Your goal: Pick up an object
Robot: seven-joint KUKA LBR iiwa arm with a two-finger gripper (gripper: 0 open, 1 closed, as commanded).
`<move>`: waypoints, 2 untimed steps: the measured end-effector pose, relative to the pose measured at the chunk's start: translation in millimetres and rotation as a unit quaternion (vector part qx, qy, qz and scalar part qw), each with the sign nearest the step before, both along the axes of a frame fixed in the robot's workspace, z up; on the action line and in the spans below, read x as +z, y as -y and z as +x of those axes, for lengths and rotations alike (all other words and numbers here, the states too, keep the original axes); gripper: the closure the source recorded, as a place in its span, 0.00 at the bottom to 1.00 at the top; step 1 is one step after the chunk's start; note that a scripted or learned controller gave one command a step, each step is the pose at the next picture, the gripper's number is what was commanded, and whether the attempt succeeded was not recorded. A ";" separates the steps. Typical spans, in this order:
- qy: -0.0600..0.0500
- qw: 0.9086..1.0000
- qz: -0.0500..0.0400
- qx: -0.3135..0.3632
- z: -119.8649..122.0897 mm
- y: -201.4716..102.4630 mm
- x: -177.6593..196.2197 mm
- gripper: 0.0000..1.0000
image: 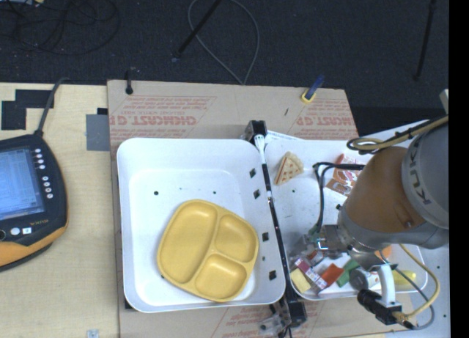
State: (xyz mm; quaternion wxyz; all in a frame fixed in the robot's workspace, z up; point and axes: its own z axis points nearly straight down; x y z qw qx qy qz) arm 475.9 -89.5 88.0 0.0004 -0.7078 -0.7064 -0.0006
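- The arm (388, 197) reaches into the right bin (297, 190) from its right edge, wrist down over the near right corner.
- The hand (326, 245) sits low among a cluttered pile of small objects (322, 270) at that bin's near edge; whether it is spread or pinching anything, I cannot tell.
- A wedge-shaped piece (288, 169) lies near the far left corner of the right bin.
- A yellow divided tray (207, 250) lies in the left bin (146, 182).
- Judging by this, nothing is lifted yet; grasp and raise remain.

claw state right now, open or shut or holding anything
claw: cannot tell; it is down among the clutter in the right bin, hidden under the arm.
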 end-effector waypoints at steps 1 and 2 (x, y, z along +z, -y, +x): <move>-0.002 1.000 0.001 0.002 17.7 28.0 -0.3 0.00; -0.003 1.000 0.001 0.001 27.8 30.5 -0.3 0.00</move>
